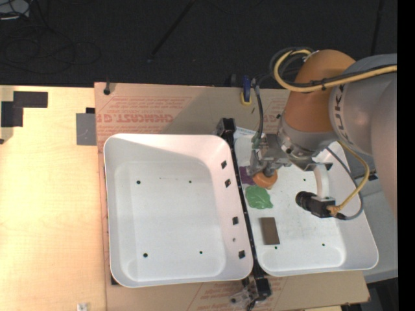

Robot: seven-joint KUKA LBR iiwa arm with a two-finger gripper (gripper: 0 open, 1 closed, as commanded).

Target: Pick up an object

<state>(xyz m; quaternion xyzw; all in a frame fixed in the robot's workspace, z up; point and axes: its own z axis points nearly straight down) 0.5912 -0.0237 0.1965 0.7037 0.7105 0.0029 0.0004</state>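
Beside the green object [259, 198] — orange round piece [264, 178] under gripper [262, 168], fingers' state unclear — brown block [269, 230] lies apart.

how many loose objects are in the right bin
4 visible: an orange object under the gripper, a purple object left of it, a green object below, a brown block nearest the camera. The arm may hide others.

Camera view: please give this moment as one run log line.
gripper low in right bin | over orange object | green object beside | grasp unclear
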